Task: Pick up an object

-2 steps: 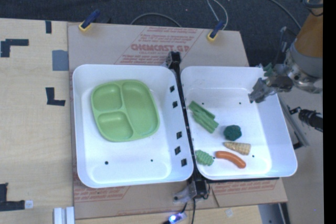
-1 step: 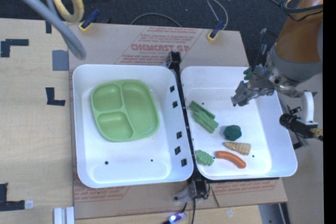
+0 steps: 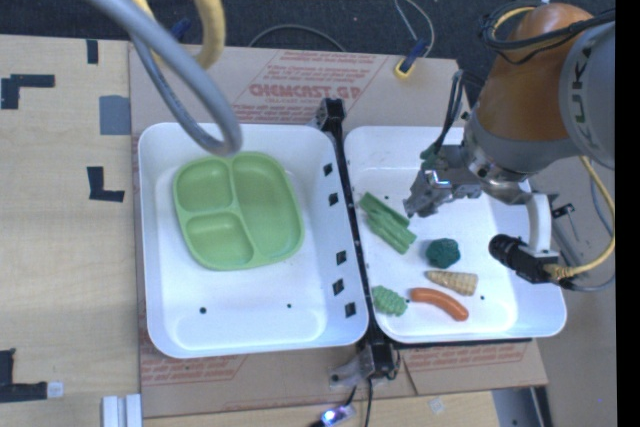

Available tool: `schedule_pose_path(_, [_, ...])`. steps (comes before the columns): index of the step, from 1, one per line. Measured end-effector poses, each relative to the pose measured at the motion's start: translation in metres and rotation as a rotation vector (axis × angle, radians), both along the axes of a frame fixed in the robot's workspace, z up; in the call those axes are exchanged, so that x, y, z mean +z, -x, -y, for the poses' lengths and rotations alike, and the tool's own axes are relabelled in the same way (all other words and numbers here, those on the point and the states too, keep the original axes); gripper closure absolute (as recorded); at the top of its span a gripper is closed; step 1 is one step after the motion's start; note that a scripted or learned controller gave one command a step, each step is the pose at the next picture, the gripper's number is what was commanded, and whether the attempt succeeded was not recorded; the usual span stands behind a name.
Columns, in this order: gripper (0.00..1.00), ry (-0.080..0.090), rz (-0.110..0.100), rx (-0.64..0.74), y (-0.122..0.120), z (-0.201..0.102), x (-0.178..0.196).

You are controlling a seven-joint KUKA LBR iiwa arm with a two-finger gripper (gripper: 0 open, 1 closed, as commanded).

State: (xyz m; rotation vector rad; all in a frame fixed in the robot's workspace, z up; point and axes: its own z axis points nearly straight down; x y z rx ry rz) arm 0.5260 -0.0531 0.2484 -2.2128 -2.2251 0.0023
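Green ridged celery stick, lying slantwise, fingers just beside

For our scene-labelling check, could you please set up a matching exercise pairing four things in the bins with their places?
Things:
1. green divided plate
2. orange sausage
3. dark green ball
4. claw

Places:
A. near the right bin's front edge
B. in the left bin
C. above the right bin's middle
D. in the right bin, just behind the corn piece

Pairs: 1-B, 2-A, 3-D, 4-C
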Motion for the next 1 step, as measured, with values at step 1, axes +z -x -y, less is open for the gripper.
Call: schedule_pose_path(1, [1.00,0.001,0.000,-0.001,0.0072,-0.0421,-0.0069])
